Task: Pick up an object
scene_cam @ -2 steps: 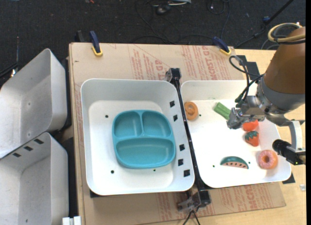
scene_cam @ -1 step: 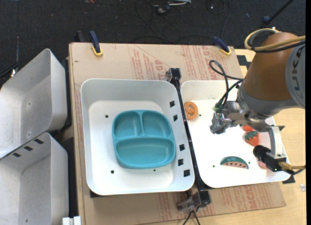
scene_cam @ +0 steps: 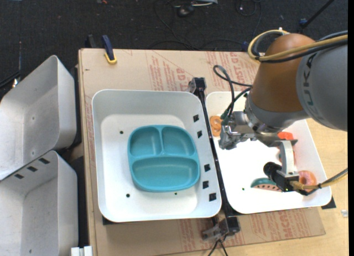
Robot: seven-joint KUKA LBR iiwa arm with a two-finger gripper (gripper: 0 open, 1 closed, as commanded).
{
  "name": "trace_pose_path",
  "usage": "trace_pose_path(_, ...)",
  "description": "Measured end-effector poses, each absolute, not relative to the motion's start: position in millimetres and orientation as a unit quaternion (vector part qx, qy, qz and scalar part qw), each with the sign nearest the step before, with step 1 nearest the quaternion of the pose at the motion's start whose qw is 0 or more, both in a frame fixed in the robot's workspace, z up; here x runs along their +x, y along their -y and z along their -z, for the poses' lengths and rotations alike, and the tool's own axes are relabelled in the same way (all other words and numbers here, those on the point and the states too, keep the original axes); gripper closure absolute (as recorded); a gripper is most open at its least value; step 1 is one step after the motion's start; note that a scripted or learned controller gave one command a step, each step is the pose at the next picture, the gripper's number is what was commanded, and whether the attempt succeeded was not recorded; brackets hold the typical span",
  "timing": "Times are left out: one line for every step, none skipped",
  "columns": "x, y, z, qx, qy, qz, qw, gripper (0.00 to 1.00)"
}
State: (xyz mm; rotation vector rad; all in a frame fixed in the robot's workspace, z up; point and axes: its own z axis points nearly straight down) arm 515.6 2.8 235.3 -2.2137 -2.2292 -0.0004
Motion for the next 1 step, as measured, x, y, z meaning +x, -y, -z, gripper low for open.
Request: trace_pose_path(520.6, -59.8, -225.3, -0.704, 0.710, 0.0001, 0.001, 1.00)
